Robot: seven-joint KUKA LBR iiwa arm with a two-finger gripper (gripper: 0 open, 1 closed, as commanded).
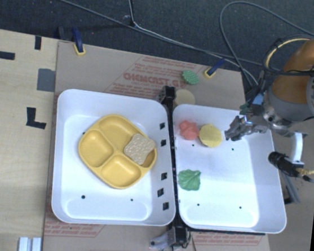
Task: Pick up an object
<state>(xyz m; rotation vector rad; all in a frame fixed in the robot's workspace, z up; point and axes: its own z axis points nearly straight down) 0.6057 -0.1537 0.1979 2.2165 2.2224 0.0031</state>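
Yellow tray (104, 161): sits in the middle of the left bin (63, 196); a divided plastic dish, stiff and broad, awkward for a narrow two-finger grasp except at its rim.
Cracker (139, 148): a tan, speckled square resting on the tray's right side near the shared bin wall; probably light and flat, best taken across its edges.
Red piece (188, 129): near the far-left corner of the right bin (264, 220); small and lumpy, looks like soft toy food, likely light.
Green leaf (189, 179): by the right bin's left edge, about halfway along; flat and floppy-looking, hard to pinch without scraping the floor.
Yellow piece (211, 136): just beside the red piece, toward the right bin's far edge; rounded, looks light and slightly squashy, the likeliest target, best squeezed across its width.
Gripper (235, 130): hangs low over the right bin's far edge, just right of the yellow piece; whether its pincer is parted or closed cannot be told, and nothing is seen held.
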